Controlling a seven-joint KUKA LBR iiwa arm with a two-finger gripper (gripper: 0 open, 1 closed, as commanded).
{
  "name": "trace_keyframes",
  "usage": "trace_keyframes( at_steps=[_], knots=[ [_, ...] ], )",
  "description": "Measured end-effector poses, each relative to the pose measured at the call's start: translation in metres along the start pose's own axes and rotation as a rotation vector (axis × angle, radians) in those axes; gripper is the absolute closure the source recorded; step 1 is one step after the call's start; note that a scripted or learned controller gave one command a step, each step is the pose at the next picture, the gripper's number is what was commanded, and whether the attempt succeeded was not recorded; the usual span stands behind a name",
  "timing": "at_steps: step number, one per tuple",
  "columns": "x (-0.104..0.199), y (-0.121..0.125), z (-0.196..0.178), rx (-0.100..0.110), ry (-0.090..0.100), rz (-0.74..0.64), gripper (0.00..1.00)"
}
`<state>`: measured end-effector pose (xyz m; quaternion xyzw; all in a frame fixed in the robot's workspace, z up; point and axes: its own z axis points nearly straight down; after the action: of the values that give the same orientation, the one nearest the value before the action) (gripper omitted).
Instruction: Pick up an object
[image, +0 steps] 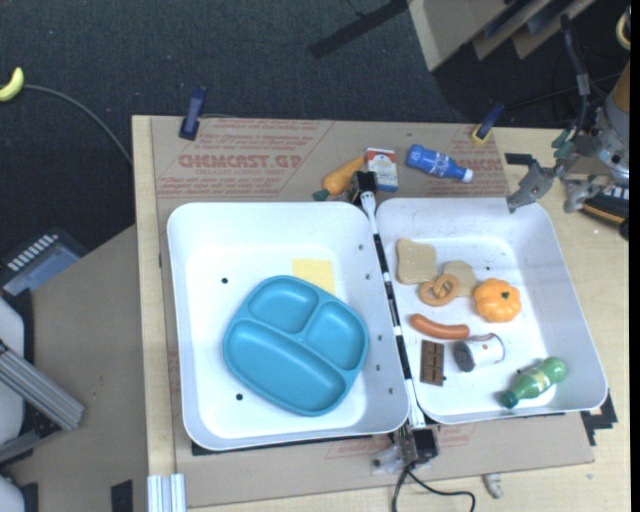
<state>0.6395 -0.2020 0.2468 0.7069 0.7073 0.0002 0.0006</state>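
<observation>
Above the right bin (560, 250), at its 1 o'clock corner, the gripper (548, 188) hangs with fingers spread and nothing between them. Inside this bin lie a toy pumpkin (497, 300) (orange), a sausage (439, 326) and a green bottle (534, 383) at 5 o'clock.

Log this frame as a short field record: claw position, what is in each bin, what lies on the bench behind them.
claw: above the right bin's far right corner, nothing seen between its fingers
left bin: blue divided plate, yellow slice just behind it
right bin: bread slice, pretzel, orange pumpkin, sausage, brown bar, white mug, green bottle
bench behind bins: blue bottle, small carton, orange tool
</observation>
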Motion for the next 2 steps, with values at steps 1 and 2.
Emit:
trace_keyframes(
  at_steps=[1, 2],
  knots=[
    [0.014, -0.045, 0.112, 0.003, 0.001, 0.001, 0.0],
    [0.022, -0.082, 0.163, 0.003, 0.001, 0.001, 0.0]
  ],
)
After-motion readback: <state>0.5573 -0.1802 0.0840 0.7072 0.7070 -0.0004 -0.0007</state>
